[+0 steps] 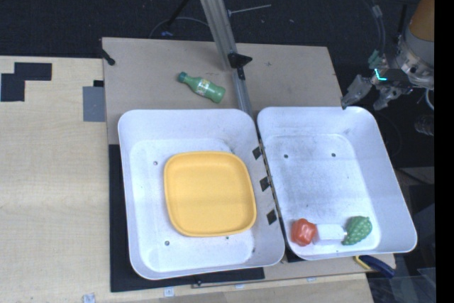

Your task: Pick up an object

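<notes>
The right bin (333, 124) holds a red tomato-like toy (303, 231), a small white block (329, 232) and a green bumpy toy (358, 229), all in a row near its front edge. A yellow square plate (209, 192) lies in the left bin (142, 131). My gripper (369, 93) hangs just outside the right bin's far right corner, with two dark fingers spread apart and nothing between them. It is far from the three toys.
A green bottle (201, 86) lies on the bench behind the left bin. A slanted aluminium bar (220, 18) rises from the bench between the bins' far edges. Dark floor with cables surrounds the back.
</notes>
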`<state>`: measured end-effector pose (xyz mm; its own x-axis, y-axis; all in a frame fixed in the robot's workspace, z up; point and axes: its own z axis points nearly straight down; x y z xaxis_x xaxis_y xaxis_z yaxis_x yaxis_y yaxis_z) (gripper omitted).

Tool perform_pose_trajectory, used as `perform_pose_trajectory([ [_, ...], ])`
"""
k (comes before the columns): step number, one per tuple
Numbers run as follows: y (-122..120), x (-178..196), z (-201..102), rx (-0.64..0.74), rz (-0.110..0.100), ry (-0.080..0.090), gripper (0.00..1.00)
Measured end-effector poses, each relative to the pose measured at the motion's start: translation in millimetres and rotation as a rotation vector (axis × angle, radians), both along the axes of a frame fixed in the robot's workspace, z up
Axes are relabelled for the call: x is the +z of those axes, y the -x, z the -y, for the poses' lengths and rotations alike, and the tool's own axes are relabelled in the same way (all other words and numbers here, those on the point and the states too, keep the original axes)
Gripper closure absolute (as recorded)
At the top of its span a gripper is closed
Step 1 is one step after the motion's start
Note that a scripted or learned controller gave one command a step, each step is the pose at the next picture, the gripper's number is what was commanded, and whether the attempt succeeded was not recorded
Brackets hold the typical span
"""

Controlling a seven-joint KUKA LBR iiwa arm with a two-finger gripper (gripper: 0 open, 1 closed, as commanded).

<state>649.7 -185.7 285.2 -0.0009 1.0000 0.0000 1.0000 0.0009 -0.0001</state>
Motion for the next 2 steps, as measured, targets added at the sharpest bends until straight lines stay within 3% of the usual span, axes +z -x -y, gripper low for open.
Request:
perform_pose_trajectory([
  [1, 0.0, 0.0, 0.0, 0.0, 0.0, 0.0, 0.0],
  [2, -4.5, -44.1, 0.7, 0.0, -0.004, -0.001, 0.0],
])
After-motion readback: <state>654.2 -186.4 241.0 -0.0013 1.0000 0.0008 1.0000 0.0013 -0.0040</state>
